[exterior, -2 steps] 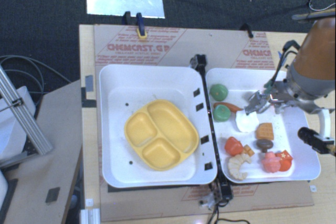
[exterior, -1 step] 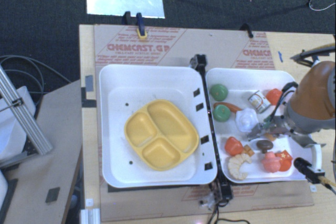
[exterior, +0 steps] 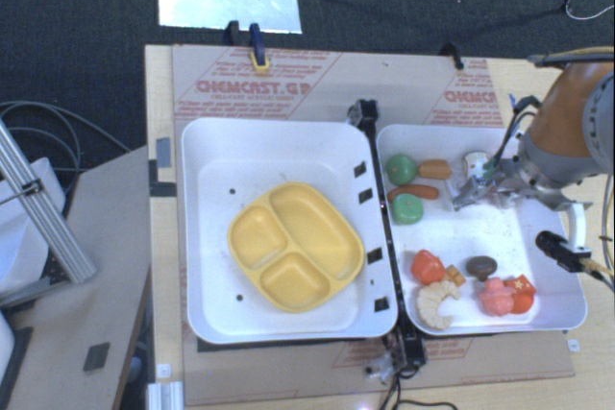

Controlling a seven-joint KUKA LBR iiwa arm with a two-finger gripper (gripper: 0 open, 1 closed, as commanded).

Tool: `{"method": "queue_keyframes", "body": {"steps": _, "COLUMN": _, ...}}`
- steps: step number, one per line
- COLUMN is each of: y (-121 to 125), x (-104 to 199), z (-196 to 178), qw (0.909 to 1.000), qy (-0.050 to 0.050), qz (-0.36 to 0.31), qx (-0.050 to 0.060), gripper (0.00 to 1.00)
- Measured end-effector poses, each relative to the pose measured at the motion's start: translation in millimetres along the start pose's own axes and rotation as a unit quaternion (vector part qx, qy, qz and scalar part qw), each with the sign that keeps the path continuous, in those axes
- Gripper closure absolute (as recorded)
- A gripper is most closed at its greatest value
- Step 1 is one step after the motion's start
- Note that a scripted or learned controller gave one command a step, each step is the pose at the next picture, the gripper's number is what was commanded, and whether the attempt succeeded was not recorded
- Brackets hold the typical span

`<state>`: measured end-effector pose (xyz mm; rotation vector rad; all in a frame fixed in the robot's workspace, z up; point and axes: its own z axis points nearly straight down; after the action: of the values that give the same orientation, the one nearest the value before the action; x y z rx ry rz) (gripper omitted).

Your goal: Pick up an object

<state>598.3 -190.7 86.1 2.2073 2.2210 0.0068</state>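
Nearest the camera, at the lower right of the frame, play-food pieces crowd the front of the right bin (exterior: 553, 317): a cream shrimp-like piece (exterior: 437, 304), a red piece (exterior: 428, 266), a brown pebble-shaped piece (exterior: 480, 267) and a pink-and-red cluster (exterior: 504, 296), all loose and within the arm's reach. Behind them lie a green ball (exterior: 402, 169), an orange sausage (exterior: 434, 170), a red sausage (exterior: 413, 192) and a green disc (exterior: 408, 210). The gripper (exterior: 478, 187) hangs low just right of these, over bare bin floor; whether it is open or closed cannot be told, as glare and cabling blur it. The arm (exterior: 575, 125) is cut off at the right edge. The left bin (exterior: 207, 149) carries a yellow divided tray (exterior: 293, 247) on the table (exterior: 317, 72).
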Motion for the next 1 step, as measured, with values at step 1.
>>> {"method": "queue_keyframes", "body": {"steps": 1, "y": 65.6, "x": 24.3, "z": 6.5, "qw": 0.9998, "qy": 0.003, "qz": 0.003, "qx": 0.021, "gripper": 0.0}}
